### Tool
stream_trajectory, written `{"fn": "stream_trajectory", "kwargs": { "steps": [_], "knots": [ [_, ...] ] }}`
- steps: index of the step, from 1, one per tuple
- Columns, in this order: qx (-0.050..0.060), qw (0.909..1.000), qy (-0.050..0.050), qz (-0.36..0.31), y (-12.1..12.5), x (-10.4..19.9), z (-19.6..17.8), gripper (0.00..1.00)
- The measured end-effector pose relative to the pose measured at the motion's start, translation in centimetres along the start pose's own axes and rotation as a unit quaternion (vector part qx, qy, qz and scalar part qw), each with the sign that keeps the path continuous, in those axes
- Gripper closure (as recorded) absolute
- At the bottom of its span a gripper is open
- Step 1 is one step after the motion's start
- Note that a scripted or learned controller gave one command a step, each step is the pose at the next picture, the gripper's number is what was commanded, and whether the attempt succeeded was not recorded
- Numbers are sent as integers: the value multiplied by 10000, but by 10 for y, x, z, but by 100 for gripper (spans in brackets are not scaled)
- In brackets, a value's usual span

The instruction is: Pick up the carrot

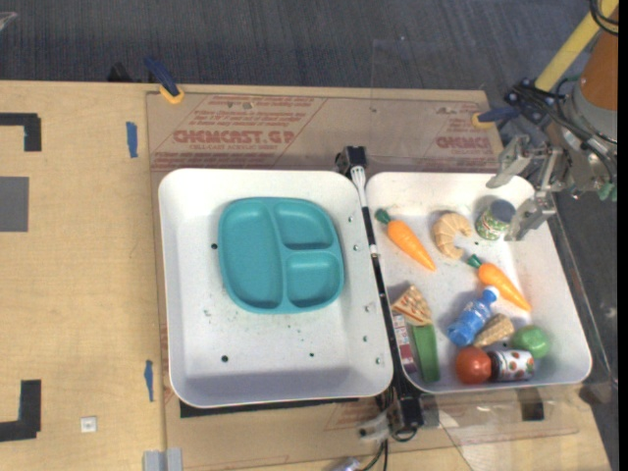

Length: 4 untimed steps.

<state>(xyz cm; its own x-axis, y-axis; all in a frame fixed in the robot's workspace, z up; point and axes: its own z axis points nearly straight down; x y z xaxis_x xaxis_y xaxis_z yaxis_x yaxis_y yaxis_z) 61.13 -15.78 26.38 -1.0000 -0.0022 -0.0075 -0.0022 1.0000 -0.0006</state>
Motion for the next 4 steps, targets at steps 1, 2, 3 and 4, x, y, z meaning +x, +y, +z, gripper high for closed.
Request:
{"fn": "stream_trajectory", "kwargs": {
  "steps": [1,2,3,4],
  "knots": [
    [-16,9970,-30,-775,11,-4,146,0],
    [2,9869,-32,-1610,11,31,174,0],
    [-20,9855,-20,-1699,69,58,172,0],
    [-7,9869,5,-1615,44,-19,175,0]
  ]
}}
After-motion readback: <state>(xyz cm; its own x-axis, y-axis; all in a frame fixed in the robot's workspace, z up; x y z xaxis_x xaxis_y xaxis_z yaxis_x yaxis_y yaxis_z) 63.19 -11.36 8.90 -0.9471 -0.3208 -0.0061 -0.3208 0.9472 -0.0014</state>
